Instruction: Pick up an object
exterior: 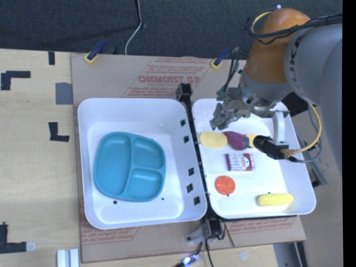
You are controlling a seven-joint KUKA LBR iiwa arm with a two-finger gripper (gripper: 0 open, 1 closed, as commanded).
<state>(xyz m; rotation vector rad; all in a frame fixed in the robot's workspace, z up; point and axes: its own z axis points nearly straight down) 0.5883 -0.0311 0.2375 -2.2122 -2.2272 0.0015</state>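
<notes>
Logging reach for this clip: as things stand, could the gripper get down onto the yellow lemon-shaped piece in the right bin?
Probably yes. The gripper hangs just above the yellow piece, nothing lying over it. The purple piece sits close on one side and might crowd a finger.
</notes>
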